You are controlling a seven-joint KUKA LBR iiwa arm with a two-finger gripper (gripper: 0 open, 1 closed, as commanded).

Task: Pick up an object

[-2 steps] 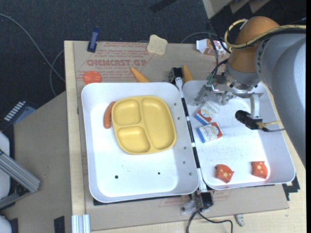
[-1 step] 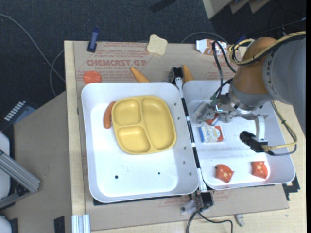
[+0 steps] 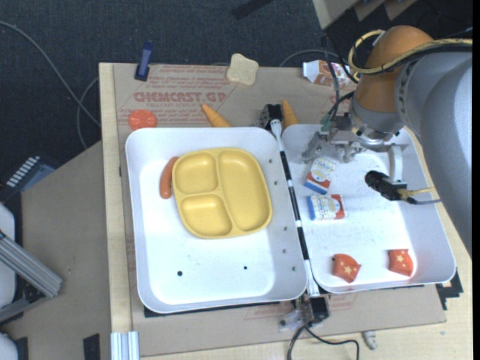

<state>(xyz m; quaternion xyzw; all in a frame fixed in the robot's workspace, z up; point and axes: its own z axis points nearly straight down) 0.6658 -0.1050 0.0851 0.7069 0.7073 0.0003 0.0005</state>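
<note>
At the front of the right bin (image 3: 375, 235) lie two red fruit pieces (image 3: 345, 267), well apart, and behind them two small cartons (image 3: 326, 207), the farther carton (image 3: 321, 172) just below the gripper (image 3: 332, 147). That carton looks the likeliest pick, so I would centre over it, drop straight and close across its narrow sides, clear of its neighbour. I cannot tell whether the gripper is open or closed, and nothing shows in its hold; the left bin (image 3: 217, 272) holds one yellow plate (image 3: 222, 192) and one sausage (image 3: 165, 178).
</note>
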